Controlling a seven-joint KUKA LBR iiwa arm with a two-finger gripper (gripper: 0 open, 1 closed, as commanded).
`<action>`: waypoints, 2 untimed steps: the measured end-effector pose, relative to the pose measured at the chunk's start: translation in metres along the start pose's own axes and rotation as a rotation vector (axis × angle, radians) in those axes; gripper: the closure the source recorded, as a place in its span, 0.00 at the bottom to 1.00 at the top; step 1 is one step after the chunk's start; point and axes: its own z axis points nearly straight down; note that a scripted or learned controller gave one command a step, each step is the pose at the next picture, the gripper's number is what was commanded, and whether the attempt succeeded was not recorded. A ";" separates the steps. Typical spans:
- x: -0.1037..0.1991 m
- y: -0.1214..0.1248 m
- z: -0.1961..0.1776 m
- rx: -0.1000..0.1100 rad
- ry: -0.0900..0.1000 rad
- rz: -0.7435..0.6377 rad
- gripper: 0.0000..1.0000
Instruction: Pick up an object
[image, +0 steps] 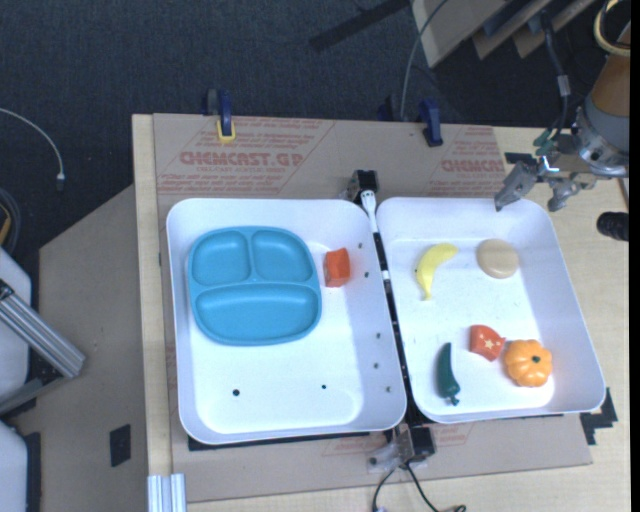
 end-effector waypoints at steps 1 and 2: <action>-0.001 -0.009 0.057 -0.001 0.000 -0.001 0.00; 0.001 0.000 0.106 -0.002 0.000 -0.003 0.00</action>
